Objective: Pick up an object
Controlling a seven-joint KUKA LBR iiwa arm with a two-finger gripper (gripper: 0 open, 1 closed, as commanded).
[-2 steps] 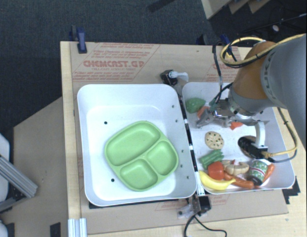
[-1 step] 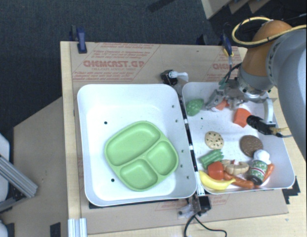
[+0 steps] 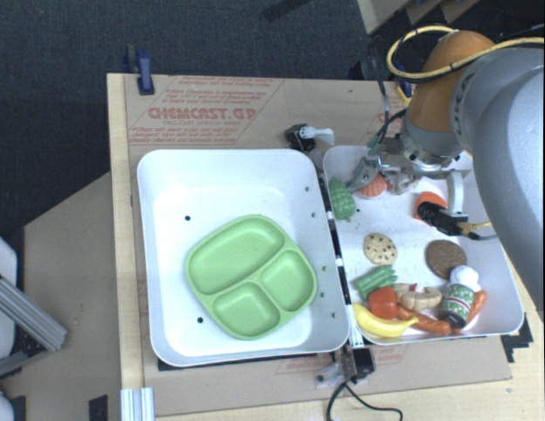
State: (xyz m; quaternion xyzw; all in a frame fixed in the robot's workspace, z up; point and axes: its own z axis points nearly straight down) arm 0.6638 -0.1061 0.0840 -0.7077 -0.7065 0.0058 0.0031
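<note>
Poised low at the right bin's (image 3: 409,226) far end, gripper (image 3: 384,167) over a red piece (image 3: 374,186) by the broccoli (image 3: 342,202) — grip state unreadable — liable to clip the neighbour or shove the likely target wallward.

Single fixed camera: mounted above the tabletop (image 3: 219,112), angled downward at a slant, both white bins framed at moderate range.
</note>
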